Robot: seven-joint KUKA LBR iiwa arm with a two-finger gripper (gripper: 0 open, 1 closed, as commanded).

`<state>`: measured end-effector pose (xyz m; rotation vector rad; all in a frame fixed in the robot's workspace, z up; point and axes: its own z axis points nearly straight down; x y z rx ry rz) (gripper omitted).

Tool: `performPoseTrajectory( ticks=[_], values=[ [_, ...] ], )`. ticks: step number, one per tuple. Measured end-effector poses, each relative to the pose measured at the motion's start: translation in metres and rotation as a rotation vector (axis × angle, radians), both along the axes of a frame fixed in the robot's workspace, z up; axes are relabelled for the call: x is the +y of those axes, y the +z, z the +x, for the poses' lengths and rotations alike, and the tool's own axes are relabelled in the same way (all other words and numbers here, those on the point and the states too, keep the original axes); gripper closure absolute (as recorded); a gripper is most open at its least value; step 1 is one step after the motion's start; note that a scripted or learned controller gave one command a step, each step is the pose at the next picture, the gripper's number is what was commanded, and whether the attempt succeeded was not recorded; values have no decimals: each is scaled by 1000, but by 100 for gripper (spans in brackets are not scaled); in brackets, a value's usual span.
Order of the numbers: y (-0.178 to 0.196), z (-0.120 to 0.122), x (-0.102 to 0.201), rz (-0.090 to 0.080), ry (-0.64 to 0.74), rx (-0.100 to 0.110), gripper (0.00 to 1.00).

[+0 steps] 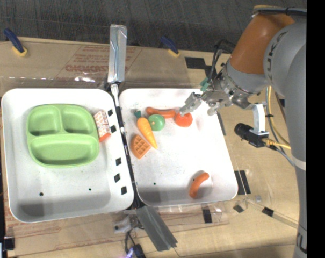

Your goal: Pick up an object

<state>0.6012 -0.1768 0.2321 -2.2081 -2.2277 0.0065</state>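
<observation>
Over the right shallow white bin (226,160), the grey two-finger gripper (188,107) hangs beside a round red-orange toy tomato (184,120); whether its jaws are parted cannot be told.

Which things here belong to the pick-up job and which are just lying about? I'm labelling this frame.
In play:
- tool, low in the right bin
- red tomato, right at the tool's tip
- long red toy, green ball, carrot, waffle, sausage: other pickable toys in that bin

Lying about:
- green divided plate in the left bin
- small red-and-white packet beside it
</observation>
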Motion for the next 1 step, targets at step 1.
performPoseTrajectory(
  ticks=[1],
  values=[
    [-40, 20, -11, 2, 257, 0, 0]
  ],
)
